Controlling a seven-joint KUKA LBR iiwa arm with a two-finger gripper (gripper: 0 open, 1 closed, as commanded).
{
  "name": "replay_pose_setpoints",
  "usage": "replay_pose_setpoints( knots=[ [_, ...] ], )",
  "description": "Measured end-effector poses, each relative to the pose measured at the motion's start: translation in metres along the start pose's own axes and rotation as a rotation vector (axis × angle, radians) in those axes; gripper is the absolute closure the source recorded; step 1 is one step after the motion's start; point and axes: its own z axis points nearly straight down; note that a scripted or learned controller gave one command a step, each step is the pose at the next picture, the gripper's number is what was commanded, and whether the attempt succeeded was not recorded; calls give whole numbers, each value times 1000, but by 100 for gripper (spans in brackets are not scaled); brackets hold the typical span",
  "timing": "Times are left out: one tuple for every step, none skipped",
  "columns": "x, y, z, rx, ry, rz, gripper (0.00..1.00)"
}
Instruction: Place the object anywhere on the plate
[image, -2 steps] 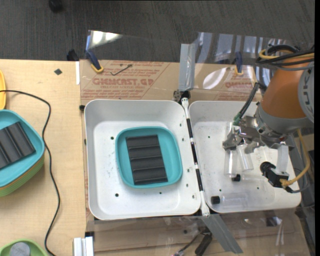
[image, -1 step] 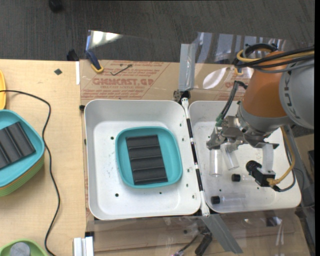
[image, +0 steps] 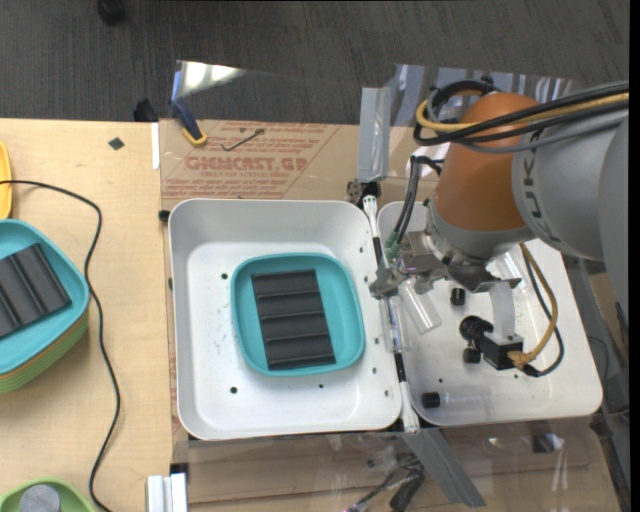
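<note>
Camera view left us unsure of the gripper's (image: 437, 290) grip; from the right bin's (image: 575, 385) left edge, it could miss the plate (image: 350, 320).

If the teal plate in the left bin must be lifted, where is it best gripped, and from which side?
Probably its right rim, from above: the teal plate lies flat, a black ribbed pad covers its middle, and that thin raised edge is nearest the arm.

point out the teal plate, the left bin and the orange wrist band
teal plate (image: 345, 330): camera view, bare right rim.
left bin (image: 205, 300): camera view, bare white floor left of the plate.
orange wrist band (image: 480, 190): camera view, middle of the band.
</note>
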Motion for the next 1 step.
replay_pose_setpoints(
  knots=[
    [0, 0, 0, 0, 0, 0, 0]
  ],
)
